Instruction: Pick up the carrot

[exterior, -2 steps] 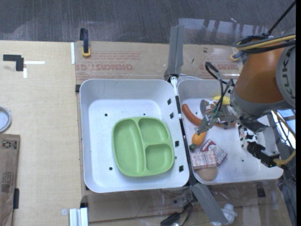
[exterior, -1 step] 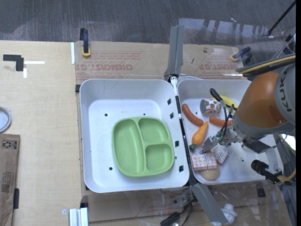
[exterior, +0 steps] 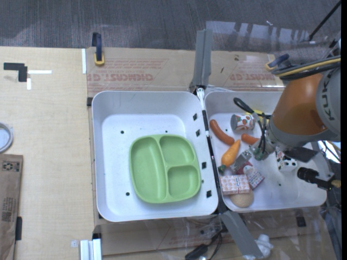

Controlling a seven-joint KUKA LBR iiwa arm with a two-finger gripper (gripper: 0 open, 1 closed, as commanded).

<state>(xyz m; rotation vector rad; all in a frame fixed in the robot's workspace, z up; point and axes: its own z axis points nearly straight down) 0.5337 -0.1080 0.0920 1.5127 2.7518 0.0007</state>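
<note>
The carrot (exterior: 230,153), a short orange cone with a tapered tip, lies in the right bin (exterior: 303,202) near its left wall, slanting from upper right to lower left. Just beside its thick end are the jaws (exterior: 250,157), grey metal, low over the bin floor; whether they are open or closed I cannot tell. Above the carrot rests a smooth reddish sausage (exterior: 220,131), and a small printed can (exterior: 243,122) sits farther right. Below, a patterned box (exterior: 235,184) touches a round tan bun (exterior: 242,199). The left bin (exterior: 108,145), glossy white plastic, holds a lime-green plate (exterior: 165,168) with three rounded compartments. The desk (exterior: 43,145) shows pale wood grain.
</note>
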